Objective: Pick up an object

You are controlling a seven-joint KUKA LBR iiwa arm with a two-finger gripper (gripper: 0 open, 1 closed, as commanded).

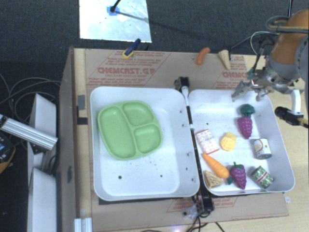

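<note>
My gripper hangs over the far right part of the right bin. Its fingers are spread open with nothing between them. Just below it lie a green broccoli toy and a purple grape bunch. Further toward the front are a yellow corn piece, a red-and-white box, a small can, a carrot, a second grape bunch, a green can and a bread wedge.
The left bin holds a green divided plate. A black divider runs between the bins. On the cardboard behind them lie an orange carrot, a tan wedge and a blue-and-yellow tool.
</note>
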